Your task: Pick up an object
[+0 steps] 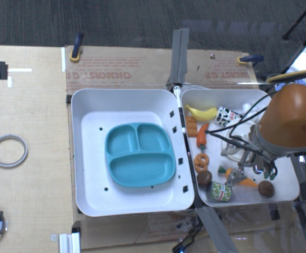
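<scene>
On the pale wooden counter, my hand hangs low in the right-hand white bin over a small orange carrot toy, grip state unreadable, nothing visibly lifted yet.

Two white bins, one teal plate, one banana.

Crowded right bin; roomy left bin

The light is bright and even, with soft shadows inside the left bin. There is strong white glare at the right edge. The small objects in the right bin look slightly blurred, perhaps from low resolution.
</scene>
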